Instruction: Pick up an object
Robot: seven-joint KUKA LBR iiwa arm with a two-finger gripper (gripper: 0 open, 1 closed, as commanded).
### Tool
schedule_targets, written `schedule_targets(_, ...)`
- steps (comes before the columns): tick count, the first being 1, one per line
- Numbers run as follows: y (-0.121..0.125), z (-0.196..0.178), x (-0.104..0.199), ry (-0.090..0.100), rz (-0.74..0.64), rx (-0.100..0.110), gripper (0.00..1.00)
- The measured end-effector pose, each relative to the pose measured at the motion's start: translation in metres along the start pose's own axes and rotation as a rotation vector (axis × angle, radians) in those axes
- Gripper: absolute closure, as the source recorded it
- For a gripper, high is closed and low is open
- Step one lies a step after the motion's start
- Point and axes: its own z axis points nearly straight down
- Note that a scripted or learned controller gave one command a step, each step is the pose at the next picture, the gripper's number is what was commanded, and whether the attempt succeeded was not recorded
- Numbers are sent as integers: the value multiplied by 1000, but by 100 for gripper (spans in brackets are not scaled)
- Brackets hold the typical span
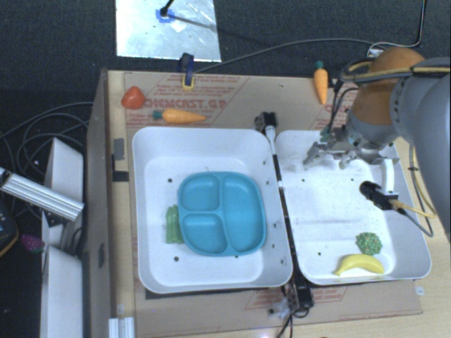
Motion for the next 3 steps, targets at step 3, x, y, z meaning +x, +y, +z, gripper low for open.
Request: schedule_targets(3,24,22,24,1,0,5,0)
